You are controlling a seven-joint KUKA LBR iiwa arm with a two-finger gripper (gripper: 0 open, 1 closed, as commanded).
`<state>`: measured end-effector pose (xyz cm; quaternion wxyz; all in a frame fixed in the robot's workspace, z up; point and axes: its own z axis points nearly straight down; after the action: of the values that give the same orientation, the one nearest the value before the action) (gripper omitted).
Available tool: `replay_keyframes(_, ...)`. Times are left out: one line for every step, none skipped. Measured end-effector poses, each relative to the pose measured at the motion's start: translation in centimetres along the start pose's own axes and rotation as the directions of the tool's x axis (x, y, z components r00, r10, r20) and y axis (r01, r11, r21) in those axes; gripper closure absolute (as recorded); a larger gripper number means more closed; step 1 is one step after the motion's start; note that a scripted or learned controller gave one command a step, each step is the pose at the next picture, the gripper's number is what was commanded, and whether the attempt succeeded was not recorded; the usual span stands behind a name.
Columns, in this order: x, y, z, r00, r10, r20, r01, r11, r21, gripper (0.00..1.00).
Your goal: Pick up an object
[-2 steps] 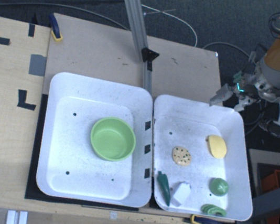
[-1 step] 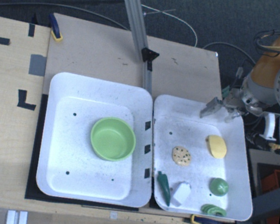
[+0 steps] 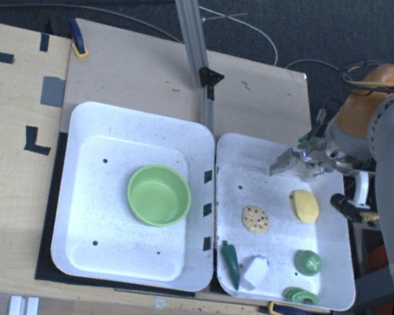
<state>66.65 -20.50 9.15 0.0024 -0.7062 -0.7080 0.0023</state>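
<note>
My gripper [image 3: 296,166] hangs over the far part of the right bin [image 3: 245,161], open, with nothing between its fingers. Just in front of it and slightly right lies a yellow lemon-shaped object [image 3: 305,206]. A speckled cookie [image 3: 255,219] rests near the bin's middle. Toward the near edge are a green ball [image 3: 307,262], a flat green piece [image 3: 299,295], a white block [image 3: 255,270] and a dark green pointed item [image 3: 230,263]. A green bowl [image 3: 159,195] sits upright in the left bin [image 3: 77,245].
A slanted metal pole [image 3: 195,33] rises from behind the seam between the bins. The arm's grey body and orange band [image 3: 381,86] occupy the far right. Cables run across the dark floor behind the bench.
</note>
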Motion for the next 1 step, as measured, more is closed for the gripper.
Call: replay_keyframes(0.04, 0.07, -1.21, 1.0, -0.002, 0.002, 0.002, 1.0, -0.002, 1.0)
